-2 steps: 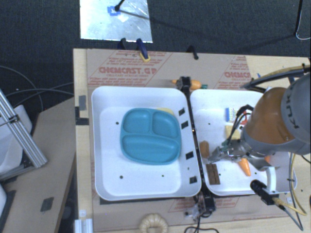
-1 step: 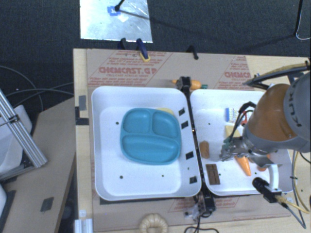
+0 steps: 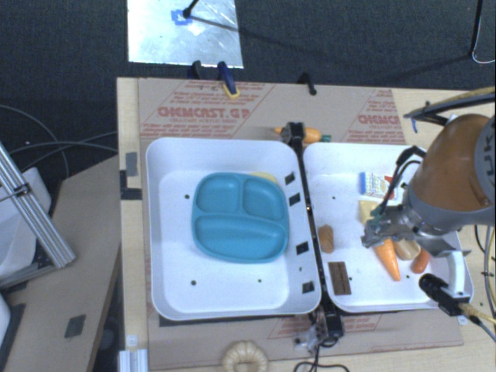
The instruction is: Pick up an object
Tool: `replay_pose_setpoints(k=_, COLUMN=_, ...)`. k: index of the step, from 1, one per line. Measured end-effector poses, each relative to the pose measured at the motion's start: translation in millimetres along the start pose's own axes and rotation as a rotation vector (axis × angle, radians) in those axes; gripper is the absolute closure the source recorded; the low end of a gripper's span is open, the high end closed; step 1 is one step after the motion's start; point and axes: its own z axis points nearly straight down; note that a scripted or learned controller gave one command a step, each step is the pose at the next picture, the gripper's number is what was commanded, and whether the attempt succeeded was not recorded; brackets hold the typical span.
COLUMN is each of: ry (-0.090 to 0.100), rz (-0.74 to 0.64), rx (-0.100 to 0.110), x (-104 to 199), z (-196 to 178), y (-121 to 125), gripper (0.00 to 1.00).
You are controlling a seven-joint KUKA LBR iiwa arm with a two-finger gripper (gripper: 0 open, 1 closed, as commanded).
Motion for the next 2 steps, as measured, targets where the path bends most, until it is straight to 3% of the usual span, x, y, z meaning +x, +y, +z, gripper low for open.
replay_pose_setpoints(k=1, ry=0.0, rz=-0.002, rx=-0.002, x=8.8, z=-56.9, y=7.1, gripper=1.0)
replay_pose_setpoints(k=2, ry=0.001, rz=0.0, rx=0.004, x=8.9, z=-60.3, y=8.0, gripper=1.0)
